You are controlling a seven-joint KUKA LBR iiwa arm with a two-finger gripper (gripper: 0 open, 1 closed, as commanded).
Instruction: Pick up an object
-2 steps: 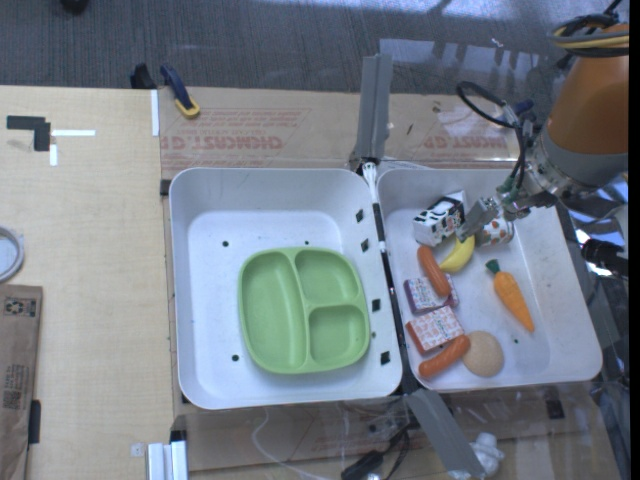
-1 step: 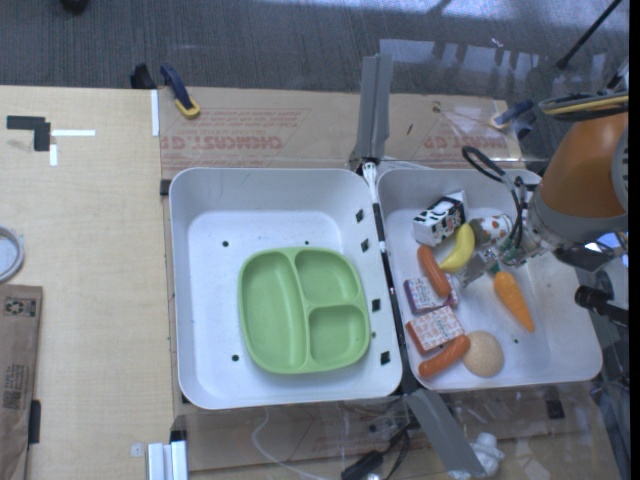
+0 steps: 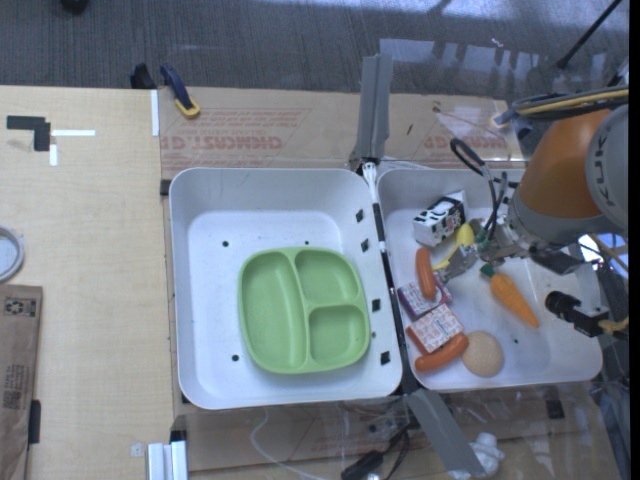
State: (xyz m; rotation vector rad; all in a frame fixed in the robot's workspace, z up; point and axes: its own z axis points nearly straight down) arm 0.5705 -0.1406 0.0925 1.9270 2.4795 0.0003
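The right bin (image 3: 565,360) holds toy foods: a black-and-white cow-patterned box (image 3: 440,220), a yellow banana (image 3: 466,236), an upright orange-red sausage (image 3: 427,271), a carrot (image 3: 515,300), two red-and-white packets (image 3: 428,318), a second sausage (image 3: 440,354) and a tan round bun (image 3: 482,354). My gripper (image 3: 460,261) reaches down into this bin from the right. It sits just right of the upright sausage, below the banana and left of the carrot. The arm's orange band (image 3: 560,173) hangs over the bin's far right part. Nothing is visibly lifted.
The left bin (image 3: 182,268) carries a green divided plate (image 3: 303,310). A grey divider post (image 3: 373,108) stands behind the seam between the bins. A blue-and-yellow clamp (image 3: 178,92) lies on the bench at the back left, and a tape roll (image 3: 8,254) sits at the far left.
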